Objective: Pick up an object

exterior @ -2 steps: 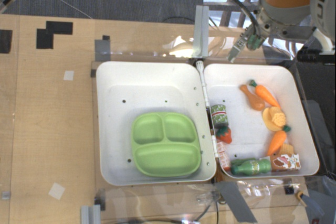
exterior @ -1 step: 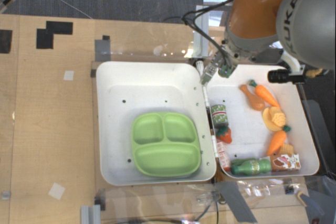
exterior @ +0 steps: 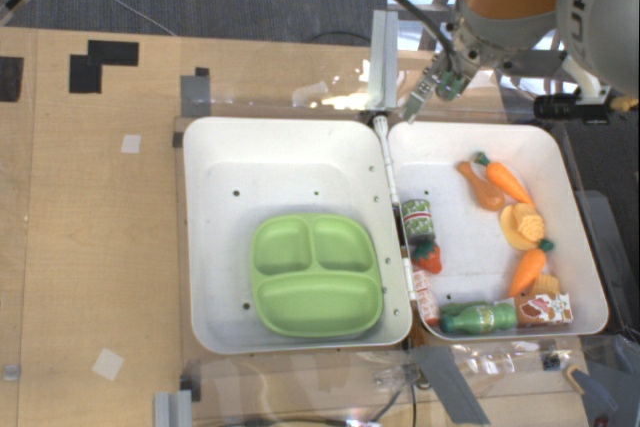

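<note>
Orange and green toy food is sitting in the right bin [exterior: 560,150], and that is where I am looking for something to pick. My gripper [exterior: 415,102] is hanging above the far rim, just about where the two bins meet, with nothing between its fingers; from this slanted view I am judging them nearly closed, only a narrow gap showing at the tip.

The nearest pieces I am weighing are the small can [exterior: 415,217] and the strawberry [exterior: 428,256] lying against the divider, toward the front of the bench from the gripper. They are lying almost straight along the divider from where the tip is pointing, so a drop there is mostly a move toward the camera. The carrot [exterior: 503,179] and the drumstick [exterior: 481,187] are lying further to the arm's side, both angled with their long axes slanting across the bin. A green bottle [exterior: 478,318] is lying on its side along the front wall, well apart from the gripper.

In the left bin [exterior: 215,155] a green divided plate [exterior: 316,275] is resting flat.

I am judging the can the easiest reach, though the divider wall beside it could be crowding one finger.
</note>
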{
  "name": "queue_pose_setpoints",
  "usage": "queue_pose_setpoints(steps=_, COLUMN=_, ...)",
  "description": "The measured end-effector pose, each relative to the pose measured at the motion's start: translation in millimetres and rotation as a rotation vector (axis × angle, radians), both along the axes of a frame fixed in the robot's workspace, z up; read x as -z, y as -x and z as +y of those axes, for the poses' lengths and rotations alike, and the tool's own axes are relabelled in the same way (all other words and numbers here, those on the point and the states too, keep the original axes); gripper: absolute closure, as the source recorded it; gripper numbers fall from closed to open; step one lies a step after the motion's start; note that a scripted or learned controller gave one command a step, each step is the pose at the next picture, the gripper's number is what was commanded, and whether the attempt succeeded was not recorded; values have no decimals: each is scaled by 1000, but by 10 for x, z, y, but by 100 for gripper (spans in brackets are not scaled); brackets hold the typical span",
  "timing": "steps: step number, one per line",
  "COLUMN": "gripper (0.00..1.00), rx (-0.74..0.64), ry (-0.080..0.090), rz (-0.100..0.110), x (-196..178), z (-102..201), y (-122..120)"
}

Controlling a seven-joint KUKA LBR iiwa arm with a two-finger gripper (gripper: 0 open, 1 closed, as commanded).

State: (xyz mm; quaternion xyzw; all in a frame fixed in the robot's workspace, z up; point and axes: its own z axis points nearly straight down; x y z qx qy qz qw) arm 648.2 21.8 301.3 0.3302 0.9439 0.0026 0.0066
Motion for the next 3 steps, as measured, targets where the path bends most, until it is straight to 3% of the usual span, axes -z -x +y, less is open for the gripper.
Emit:
queue_pose_setpoints(steps=2, gripper=100, rx=-9, ry=0, rz=-15, x=-245, z=21, y=-29)
queue_pose_setpoints(steps=3, gripper=100, rx=20, ry=-1, rz=9, x=31, z=135, y=630)
